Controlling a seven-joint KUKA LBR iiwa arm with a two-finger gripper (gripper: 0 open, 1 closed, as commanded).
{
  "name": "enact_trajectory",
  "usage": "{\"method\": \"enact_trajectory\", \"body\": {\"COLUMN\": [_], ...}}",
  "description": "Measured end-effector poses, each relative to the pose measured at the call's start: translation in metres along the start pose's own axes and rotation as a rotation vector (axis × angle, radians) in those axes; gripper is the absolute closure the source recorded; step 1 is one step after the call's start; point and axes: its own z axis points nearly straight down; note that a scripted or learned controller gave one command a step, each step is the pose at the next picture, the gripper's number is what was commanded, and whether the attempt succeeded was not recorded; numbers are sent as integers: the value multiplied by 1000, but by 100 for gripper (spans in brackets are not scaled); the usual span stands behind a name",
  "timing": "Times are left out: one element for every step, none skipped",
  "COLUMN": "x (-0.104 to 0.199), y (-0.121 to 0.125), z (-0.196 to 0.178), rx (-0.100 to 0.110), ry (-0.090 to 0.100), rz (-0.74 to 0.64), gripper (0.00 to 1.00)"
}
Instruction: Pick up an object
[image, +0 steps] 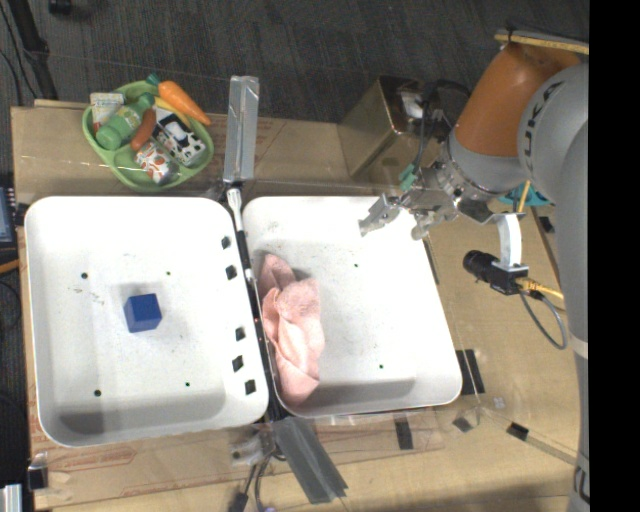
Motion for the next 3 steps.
{"method": "enact_trajectory", "body": {"x": [78, 64, 86], "y": [-10, -43, 13], "z": [128, 158, 131], "rx": [2, -3, -4], "ry": [0, 0, 0], "rz": [20, -17, -72], "gripper": [0, 0, 0]}}
